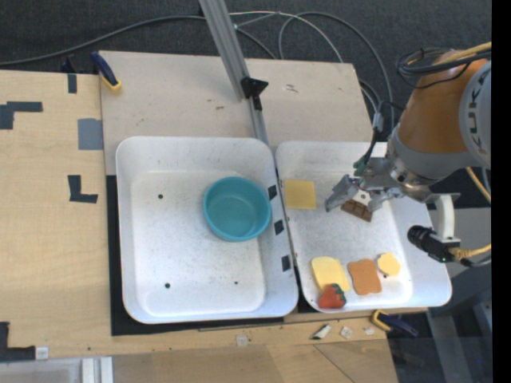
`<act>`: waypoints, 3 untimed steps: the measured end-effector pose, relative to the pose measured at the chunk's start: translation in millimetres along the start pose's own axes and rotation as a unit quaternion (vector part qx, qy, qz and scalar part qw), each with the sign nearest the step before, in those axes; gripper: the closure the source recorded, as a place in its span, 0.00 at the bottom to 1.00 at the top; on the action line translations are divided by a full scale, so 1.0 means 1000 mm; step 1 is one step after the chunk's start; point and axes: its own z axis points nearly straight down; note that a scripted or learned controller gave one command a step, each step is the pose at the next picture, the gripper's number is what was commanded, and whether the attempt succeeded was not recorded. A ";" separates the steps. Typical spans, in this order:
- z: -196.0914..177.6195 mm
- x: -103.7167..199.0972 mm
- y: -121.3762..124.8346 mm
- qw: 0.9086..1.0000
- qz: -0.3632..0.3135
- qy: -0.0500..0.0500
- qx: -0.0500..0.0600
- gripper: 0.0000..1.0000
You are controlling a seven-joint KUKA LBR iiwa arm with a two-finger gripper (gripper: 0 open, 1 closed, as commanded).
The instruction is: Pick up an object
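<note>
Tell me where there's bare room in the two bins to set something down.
Left bin: open floor all around the blue bowl, widest toward its left wall and near edge. Right bin: a bare middle strip between the yellow square and the food pieces along the near edge. Crowded there and under the gripper.

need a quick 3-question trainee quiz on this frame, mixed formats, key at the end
1. True or false: the teal bowl sits in the right bin.
2. Which lies nearest the gripper? A) strawberry B) brown block C) bowl
3. Fill in: the yellow square lies in the right bin near its ____ wall.

Key
1. False; it is in the left bin.
2. B; the block lies just beside the gripper.
3. Left, close to the divide between the bins.
</note>
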 end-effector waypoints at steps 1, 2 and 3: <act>0.000 0.000 0.000 1.000 0.000 0.000 0.000 0.00; 0.060 0.009 -0.002 1.000 0.001 0.000 0.003 0.00; 0.104 0.009 -0.003 1.000 0.001 0.000 0.003 0.00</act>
